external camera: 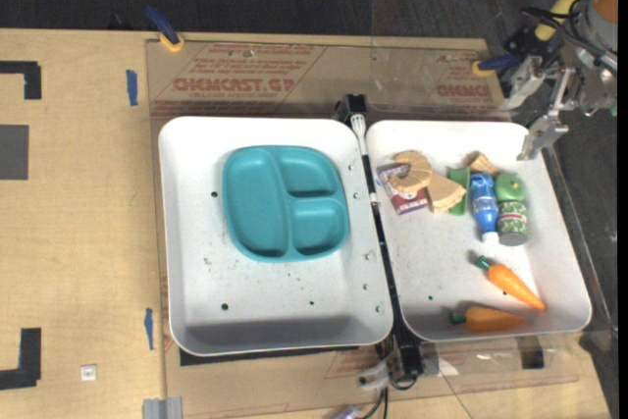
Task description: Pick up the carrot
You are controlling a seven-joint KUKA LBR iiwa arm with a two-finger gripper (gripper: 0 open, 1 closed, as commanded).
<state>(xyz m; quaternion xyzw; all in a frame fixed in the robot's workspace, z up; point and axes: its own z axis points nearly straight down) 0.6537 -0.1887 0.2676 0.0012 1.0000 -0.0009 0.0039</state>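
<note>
Gripper (546,128) at right bin's (574,250) one o'clock corner, grip state impossible to tell. Carrot (512,282) at five o'clock; second carrot (491,318) just beside risks wrong or clumsy pick.

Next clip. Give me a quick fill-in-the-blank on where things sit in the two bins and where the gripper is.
1. The teal divided tray lies in the ____ bin.
2. The two carrots lie near the ____ edge of the right bin.
3. The blue bottle lies directly beside a ____ bottle.
4. The gripper hangs over the right bin's far ____ corner.

Missing words: left; near; green; right
</note>
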